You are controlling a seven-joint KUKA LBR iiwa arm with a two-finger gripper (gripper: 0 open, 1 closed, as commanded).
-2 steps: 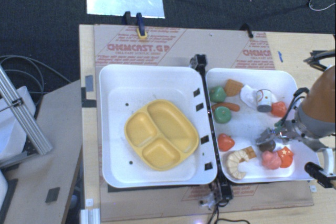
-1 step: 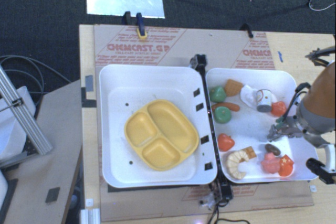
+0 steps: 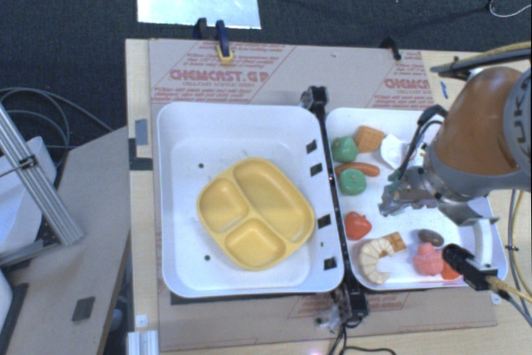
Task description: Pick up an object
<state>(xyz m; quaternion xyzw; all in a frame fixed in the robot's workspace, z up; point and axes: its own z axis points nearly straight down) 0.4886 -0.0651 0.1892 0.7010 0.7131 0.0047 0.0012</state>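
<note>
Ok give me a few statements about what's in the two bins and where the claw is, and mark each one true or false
1. The yellow divided tray lies in the left bin. True.
2. The claw hangs over the left bin. False: it is over the right bin, among the toy foods.
3. The shrimp lies near the right bin's front edge. True.
4. The yellow tray has food in its compartments. False: all three compartments look bare.
5. The pink toy sits in the right bin. True.
6. The arm has a blue band. False: the band is orange.
</note>
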